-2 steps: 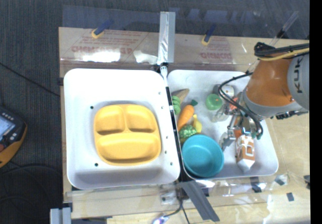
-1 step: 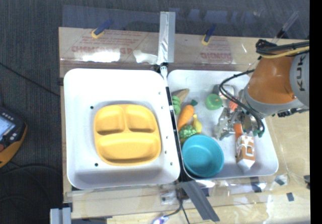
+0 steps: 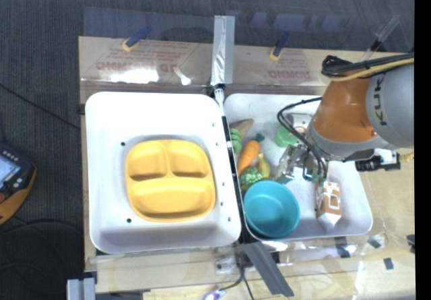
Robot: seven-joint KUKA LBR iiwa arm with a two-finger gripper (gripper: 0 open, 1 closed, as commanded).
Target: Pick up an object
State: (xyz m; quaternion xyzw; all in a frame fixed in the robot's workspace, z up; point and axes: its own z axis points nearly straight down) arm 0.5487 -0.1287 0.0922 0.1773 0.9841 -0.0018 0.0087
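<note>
The hand [image 3: 298, 162] hangs low in the right bin [image 3: 350, 100], below the arm's orange band [image 3: 341, 116], its metal fingers pointing down at the bin floor between the bowl and the carton. How far the fingers are spread cannot be told from this slant, and nothing shows clearly between them.

Just left of the hand lie a yellow piece [image 3: 264, 168] and a bunch of green grapes [image 3: 251, 176]. A carrot [image 3: 248, 154], orange with a green top, lies tilted beside them, with a green toy [image 3: 236, 138] at the bin's left wall. A pale green piece [image 3: 285, 137] sits above the hand, partly under a black cable. The bowl [image 3: 271, 208] is teal, upright, in the front of the bin, near the hand's lower left. The carton [image 3: 328, 199], white and orange, lies to the hand's lower right.

The left bin [image 3: 108, 116] holds a yellow tray [image 3: 170, 179] with three compartments, set in the middle. Both bins rest on the tabletop [image 3: 397, 211].
</note>
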